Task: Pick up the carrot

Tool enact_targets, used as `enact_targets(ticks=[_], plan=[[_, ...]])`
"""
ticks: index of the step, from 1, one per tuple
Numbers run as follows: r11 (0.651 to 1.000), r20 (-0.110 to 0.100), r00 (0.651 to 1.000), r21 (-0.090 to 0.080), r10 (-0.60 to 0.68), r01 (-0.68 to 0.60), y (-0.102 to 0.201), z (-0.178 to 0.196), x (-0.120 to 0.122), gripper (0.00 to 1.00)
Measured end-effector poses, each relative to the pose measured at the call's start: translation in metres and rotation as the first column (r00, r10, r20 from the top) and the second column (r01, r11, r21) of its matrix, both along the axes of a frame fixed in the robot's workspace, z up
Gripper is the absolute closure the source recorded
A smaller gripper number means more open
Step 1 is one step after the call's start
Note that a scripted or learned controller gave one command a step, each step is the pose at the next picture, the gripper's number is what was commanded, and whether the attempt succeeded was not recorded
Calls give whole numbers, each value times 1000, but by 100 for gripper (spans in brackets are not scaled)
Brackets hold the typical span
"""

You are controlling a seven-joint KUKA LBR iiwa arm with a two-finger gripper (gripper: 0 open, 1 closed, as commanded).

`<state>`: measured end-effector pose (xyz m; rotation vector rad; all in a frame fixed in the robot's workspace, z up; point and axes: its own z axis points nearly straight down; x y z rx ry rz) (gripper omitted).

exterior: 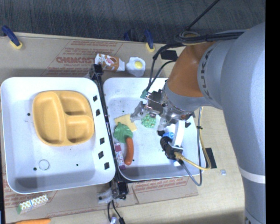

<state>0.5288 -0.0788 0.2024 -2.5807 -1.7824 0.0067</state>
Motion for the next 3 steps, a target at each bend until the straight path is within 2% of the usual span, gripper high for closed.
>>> enact_targets(ticks=[1, 2, 3], plan=[[1000, 2, 1000, -1, -26, 26, 4, -11, 29, 0], [952, -1, 952, -1, -308, 308, -13, -112, 45, 0], [953, -6, 953, 1, -302, 302, -12, -102, 45, 100]])
